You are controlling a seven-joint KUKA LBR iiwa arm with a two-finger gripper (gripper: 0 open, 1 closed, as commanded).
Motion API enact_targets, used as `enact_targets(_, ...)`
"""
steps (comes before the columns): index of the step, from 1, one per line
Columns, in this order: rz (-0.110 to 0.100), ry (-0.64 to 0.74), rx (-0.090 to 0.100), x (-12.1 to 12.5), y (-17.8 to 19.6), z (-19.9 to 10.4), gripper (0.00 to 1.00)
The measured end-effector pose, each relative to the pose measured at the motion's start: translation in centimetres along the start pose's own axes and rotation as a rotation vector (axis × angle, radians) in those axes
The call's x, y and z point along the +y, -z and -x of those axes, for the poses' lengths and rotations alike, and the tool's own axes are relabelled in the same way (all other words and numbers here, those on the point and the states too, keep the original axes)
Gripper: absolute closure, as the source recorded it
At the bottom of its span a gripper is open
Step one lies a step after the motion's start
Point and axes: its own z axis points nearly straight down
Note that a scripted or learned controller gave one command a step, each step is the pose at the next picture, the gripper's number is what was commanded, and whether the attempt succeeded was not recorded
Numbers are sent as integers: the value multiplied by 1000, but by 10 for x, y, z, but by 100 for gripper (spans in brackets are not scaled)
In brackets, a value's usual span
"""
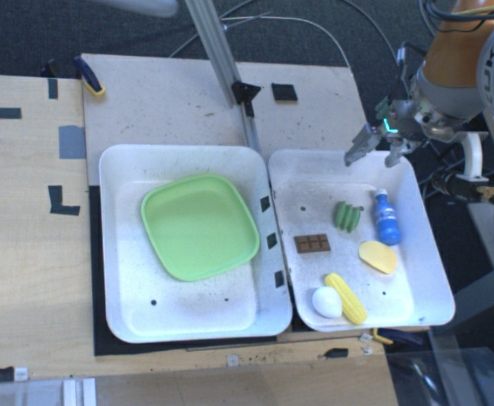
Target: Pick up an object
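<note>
The grey two-finger end effector [379, 151] hangs over the far rim of the right-hand shallow white bin [429, 252], its two fingers spread apart with nothing between them. Above it the grey arm's orange band [458, 62] shows at the frame's right edge. Inside that bin, closest to the end effector, a small blue plastic bottle with a white cap [386, 218] lies near the right wall, with a ribbed green pod-shaped toy [347, 216] just to its left. A brown chocolate-bar piece [312, 244] sits toward the bin's middle, and a pale yellow rounded wedge [378, 256] rests just below the bottle. At the near end a yellow toy corn cob [346, 297] lies touching a white egg-shaped object [326, 301]. The left-hand white bin [120, 252] carries a light green, rounded-square plastic plate [199, 226]. Both bins rest side by side on the speckled bench [162, 100].
</note>
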Motion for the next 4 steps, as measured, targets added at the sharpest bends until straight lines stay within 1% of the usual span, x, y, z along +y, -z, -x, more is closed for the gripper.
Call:
enact_targets(1, 0, 0, 0, 0, 0, 0, 0)
enact_targets(2, -4, 0, 0, 3, -44, 1, 0)
enact_targets(3, -5, 0, 1, 8, -97, -8, 0)
enact_targets(4, -6, 0, 1, 8, -156, -17, 0)
